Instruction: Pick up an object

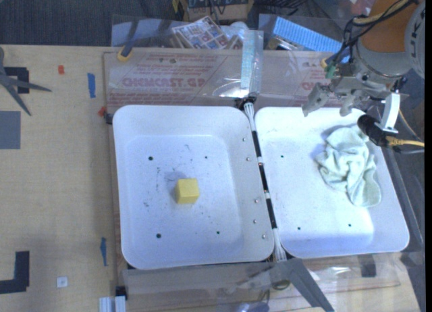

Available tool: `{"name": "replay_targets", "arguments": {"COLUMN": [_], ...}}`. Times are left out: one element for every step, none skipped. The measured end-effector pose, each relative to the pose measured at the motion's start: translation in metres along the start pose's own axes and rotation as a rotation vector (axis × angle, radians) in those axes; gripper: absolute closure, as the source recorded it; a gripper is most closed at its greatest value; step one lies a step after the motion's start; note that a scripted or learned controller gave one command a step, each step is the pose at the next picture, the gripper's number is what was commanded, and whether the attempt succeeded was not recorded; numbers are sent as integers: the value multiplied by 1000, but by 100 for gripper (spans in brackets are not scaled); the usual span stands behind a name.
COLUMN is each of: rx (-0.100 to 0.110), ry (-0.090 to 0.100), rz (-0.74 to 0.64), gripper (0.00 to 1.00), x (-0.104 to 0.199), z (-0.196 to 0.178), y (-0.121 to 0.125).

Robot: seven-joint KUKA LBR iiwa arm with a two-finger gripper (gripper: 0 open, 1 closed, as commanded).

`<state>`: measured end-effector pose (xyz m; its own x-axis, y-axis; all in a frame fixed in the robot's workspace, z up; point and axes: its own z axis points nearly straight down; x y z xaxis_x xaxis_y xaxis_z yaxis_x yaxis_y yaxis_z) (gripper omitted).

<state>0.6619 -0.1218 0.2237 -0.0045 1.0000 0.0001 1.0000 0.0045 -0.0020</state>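
Yellow and blocky, the small foam-like cube (187, 191) sits alone near the middle of the left shallow white plastic bin (135, 128), its faces matte and its edges soft. I see dark specks and a few small holes scattered on the bin floor around it. In the right white bin (297, 236) lies a crumpled pale cloth (348, 162), limp and folded over itself. My grey metal two-finger gripper (356, 105) hangs over that bin's far right corner, just above the cloth; from here I cannot tell how far it is open, nor see anything held.
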Motion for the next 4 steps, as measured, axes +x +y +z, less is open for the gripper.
{"name": "replay_targets", "arguments": {"rx": [0, -6, -12, -6], "ry": [0, -1, 0, -1], "rz": [34, -201, -198, 207], "gripper": [0, 0, 100, 100], "x": [13, -22, -24, -70], "z": [40, 137, 126, 137], "y": [-31, -13, -11, 4]}}
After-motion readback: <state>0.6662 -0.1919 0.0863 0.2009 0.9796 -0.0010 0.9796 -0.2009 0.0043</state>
